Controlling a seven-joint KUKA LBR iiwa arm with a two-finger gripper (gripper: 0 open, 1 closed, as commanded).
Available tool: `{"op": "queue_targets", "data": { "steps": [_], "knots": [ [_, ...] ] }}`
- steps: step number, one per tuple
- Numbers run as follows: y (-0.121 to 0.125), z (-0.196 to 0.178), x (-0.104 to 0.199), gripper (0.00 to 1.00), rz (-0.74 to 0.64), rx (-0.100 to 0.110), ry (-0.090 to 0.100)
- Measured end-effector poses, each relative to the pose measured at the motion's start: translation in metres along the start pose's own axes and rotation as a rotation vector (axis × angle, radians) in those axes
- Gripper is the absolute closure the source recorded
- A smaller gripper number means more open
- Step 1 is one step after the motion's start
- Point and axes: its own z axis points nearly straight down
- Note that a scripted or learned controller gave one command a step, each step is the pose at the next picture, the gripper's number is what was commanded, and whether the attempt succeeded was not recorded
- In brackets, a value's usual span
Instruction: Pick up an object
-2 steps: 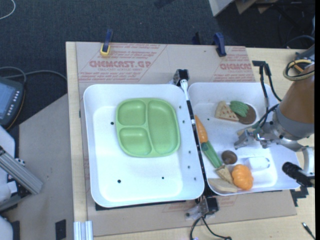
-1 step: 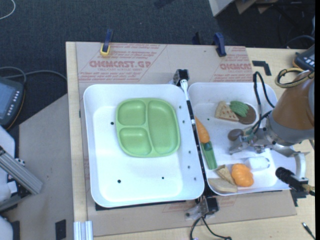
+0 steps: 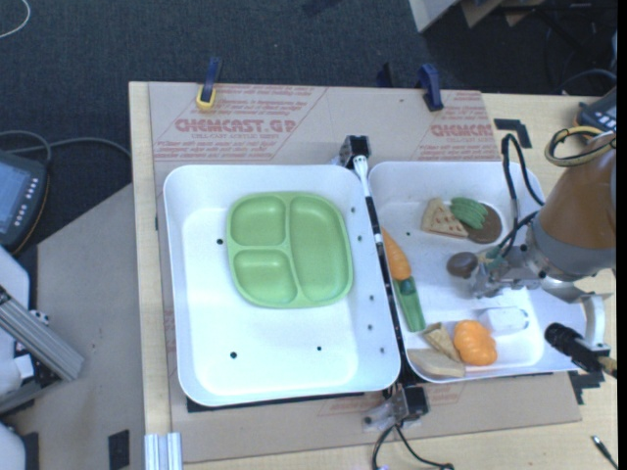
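spanning most of the view, the desk (image 3: 294, 116) carries two white bins side by side. the left bin (image 3: 196, 360) holds a green tray (image 3: 290, 249) with three compartments. the right bin (image 3: 392, 179) holds the small things: a green marker (image 3: 409, 302) along its left wall with an orange piece (image 3: 395, 258) just above it, a cracker with a green leaf (image 3: 460, 217) near the top, a brown round piece (image 3: 461, 263) in the middle, and an orange fruit (image 3: 474, 343) beside pale wedges (image 3: 437, 358) at the bottom. the arm (image 3: 583, 213) reaches in from the right. its gripper (image 3: 493, 274) sits low over the right bin, just beside the brown piece; whether it is spread or closed, i cannot tell.
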Motion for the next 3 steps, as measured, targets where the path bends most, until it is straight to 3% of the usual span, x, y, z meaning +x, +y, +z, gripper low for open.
{"op": "queue_targets", "data": {
  "steps": [3],
  "knots": [
    [0.002,-0.133,0.006,1.0,-0.003,-0.006,-0.003]
  ]
}}
